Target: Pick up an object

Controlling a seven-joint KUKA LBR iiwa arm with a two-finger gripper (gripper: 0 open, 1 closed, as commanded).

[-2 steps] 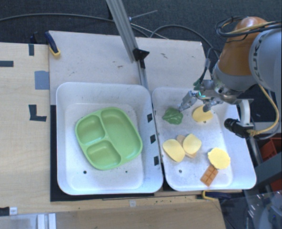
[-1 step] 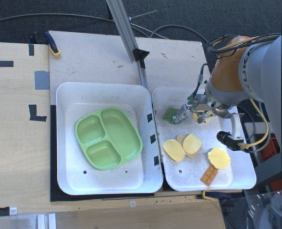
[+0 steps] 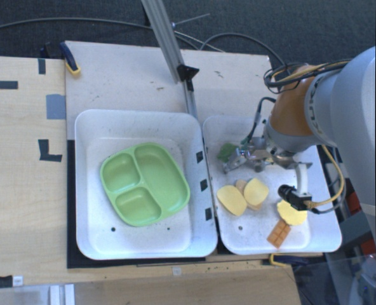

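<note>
The arm's gripper [image 3: 237, 158] hangs low in the right bin [image 3: 324, 237], beside a small green object [image 3: 227, 150], seemingly positioned to pick it; its grip state is unclear.

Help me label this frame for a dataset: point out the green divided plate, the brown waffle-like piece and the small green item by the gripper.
Green divided plate [image 3: 145, 184], camera view, central ridge.
Brown waffle-like piece [image 3: 278, 234], camera view, its middle.
Small green item [image 3: 227, 151], camera view, its top surface.
</note>
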